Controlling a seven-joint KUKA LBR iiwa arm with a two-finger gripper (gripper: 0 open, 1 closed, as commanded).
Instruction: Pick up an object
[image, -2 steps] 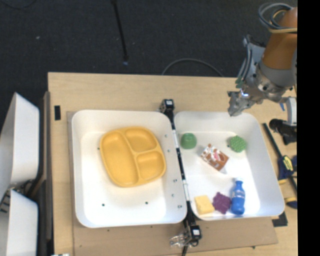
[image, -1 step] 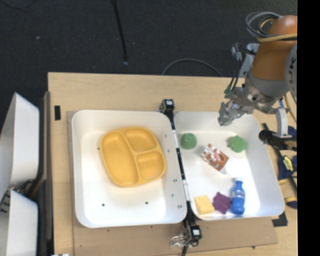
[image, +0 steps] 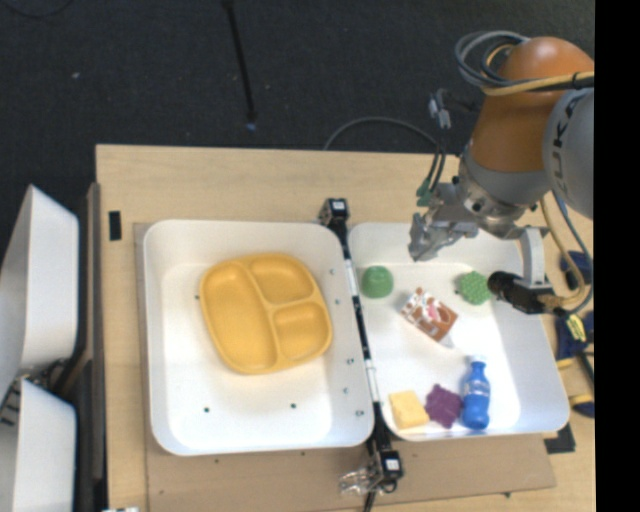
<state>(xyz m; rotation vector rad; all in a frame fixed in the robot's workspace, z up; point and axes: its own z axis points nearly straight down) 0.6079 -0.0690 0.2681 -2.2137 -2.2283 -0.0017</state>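
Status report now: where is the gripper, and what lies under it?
Gripper over right bin, far edge, nothing held. Green ball nearest, apart from it. Packet, green lump close by; nothing blocks.

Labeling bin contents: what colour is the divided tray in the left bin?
Yellow-orange, plain, no pattern. The divided tray shows clearly in the camera view.
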